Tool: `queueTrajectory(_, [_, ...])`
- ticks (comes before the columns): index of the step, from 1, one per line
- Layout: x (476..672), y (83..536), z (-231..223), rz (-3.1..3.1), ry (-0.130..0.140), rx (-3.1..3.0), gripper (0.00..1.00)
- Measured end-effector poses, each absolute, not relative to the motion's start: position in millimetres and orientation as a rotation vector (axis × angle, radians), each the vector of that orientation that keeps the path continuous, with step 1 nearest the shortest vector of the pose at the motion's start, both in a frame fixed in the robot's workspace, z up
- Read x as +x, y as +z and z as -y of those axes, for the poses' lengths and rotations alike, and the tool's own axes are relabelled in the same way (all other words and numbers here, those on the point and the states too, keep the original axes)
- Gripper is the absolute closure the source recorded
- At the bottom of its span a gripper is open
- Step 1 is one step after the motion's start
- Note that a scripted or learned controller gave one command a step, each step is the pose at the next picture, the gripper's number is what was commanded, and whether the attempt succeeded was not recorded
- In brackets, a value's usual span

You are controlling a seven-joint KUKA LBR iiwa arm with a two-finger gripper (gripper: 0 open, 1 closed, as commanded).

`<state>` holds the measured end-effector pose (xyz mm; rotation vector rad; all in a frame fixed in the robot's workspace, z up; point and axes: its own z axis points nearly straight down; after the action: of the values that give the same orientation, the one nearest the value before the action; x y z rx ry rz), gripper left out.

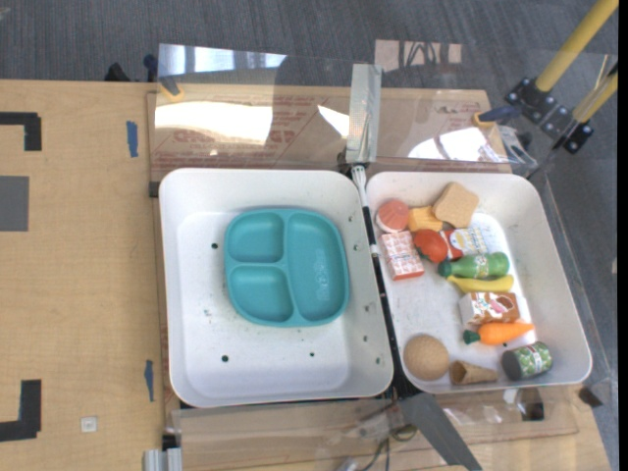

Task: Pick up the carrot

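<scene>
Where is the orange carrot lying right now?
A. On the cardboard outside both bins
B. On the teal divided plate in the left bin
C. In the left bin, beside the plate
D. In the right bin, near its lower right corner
D: the carrot lies in the right bin among the other toy foods, just above a dark green can, while the teal plate sits in the left bin.

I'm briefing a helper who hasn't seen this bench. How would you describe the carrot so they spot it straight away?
Look in the right-hand white bin, the one crowded with toy food, then down toward its near right corner. The carrot lies on its side below a small printed carton and above a dark green can. It is the only bright orange, tapered piece there.
</scene>
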<state>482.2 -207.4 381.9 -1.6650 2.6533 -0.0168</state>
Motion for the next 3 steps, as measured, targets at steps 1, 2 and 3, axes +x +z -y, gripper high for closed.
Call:
queueTrajectory(1, [479.5,264.9,222.8,-2.533,0.010,-1.856,1.00])
queueTrajectory(2, [481.5,399.1,223.2,-2.391,-0.019,-2.027,1.00])
queueTrajectory(3, [481.4,254.4,221.7,-2.154,0.015,-2.285,1.00])
